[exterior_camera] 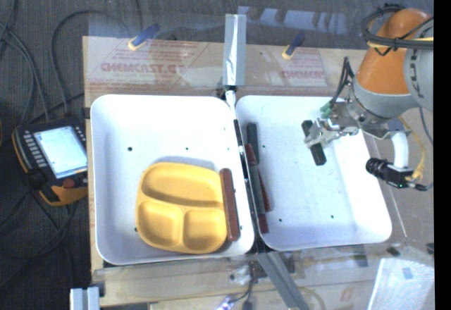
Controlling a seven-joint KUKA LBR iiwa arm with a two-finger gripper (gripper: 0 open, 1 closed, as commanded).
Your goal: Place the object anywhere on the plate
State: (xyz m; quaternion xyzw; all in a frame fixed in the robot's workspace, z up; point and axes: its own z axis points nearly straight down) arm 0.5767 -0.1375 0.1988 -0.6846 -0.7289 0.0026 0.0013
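The yellow three-compartment plastic plate (184, 207) sits near in the left white bin (113, 125), with a long reddish-brown stick (228, 204) along its right rim. It looks stiff and light; grip mid-length. Farther right, the gripper (317, 141) hovers; its opening I cannot tell.

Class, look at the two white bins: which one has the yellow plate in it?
The left bin holds the yellow three-compartment plate, which lies toward its front. The right bin has the gripper over it instead.
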